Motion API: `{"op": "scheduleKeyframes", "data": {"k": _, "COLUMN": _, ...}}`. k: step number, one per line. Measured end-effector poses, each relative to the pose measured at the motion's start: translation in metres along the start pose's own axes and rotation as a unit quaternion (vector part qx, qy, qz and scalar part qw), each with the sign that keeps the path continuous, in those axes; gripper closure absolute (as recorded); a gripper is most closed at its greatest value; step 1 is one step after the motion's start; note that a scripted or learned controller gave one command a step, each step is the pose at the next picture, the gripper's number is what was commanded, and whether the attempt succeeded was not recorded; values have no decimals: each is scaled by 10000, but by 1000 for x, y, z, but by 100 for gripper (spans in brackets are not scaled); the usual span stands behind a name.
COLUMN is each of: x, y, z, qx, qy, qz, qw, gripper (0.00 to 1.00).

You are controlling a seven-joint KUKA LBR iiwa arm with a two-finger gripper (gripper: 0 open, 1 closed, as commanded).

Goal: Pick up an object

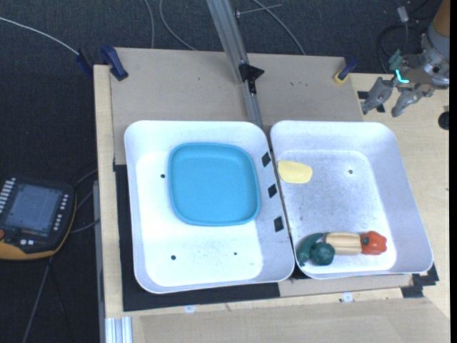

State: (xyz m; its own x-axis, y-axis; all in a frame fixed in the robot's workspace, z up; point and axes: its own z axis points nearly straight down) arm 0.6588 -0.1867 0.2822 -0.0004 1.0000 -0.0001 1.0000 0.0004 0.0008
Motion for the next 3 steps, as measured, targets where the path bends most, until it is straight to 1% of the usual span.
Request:
{"op": "scheduleKeyframes", "data": {"k": 1, "x": 0, "y": 0, "z": 0, "qx": 1, "qy": 0, "qz": 0, "qw": 10000, "gripper": 0}}
{"op": "scheduleKeyframes", "data": {"k": 2, "x": 2, "y": 9, "z": 55, "qx": 24, "qy": 5, "qz": -1, "qw": 10000, "gripper": 0}}
{"op": "scheduleKeyframes", "data": {"k": 3, "x": 2, "y": 11, "z": 98, "qx": 19, "qy": 4, "qz": 0, "qw": 10000, "gripper": 0}}
